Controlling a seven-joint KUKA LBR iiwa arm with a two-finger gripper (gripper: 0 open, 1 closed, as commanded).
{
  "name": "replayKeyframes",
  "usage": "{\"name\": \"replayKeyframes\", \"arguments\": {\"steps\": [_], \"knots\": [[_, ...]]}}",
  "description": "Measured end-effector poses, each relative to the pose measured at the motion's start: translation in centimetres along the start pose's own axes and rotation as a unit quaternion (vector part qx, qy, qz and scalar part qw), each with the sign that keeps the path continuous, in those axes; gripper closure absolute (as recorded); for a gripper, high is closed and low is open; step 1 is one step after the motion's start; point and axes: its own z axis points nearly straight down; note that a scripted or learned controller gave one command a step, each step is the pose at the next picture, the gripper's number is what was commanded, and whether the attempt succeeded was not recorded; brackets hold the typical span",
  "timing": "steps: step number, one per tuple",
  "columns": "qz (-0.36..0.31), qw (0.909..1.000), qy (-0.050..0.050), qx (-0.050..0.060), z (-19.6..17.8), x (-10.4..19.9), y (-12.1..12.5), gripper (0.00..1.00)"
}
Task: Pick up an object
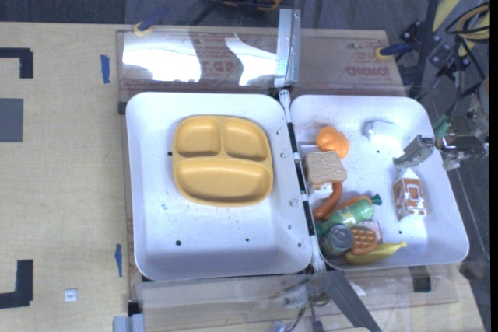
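I see the gripper [411, 153] at the right bin's [436, 241] far right, fingers apparently slightly parted on nothing, and the carton [409, 197] lies just nearward of them, long axis running near to far, so my pick goes nearward and down.

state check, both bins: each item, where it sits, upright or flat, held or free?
yellow divided plate: flat in left bin, compartments bare
orange toy: right bin, free
bread slice: lying flat, free
carton: lying flat, free, right side
banana: lying at front wall
gripper: over right bin, nothing visibly held
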Motion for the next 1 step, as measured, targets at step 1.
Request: {"name": "replayKeyframes", "arguments": {"steps": [1], "knots": [[0.101,0.9949,0.0,0.0,8.77,-4.61,-1.45,0.0]]}}
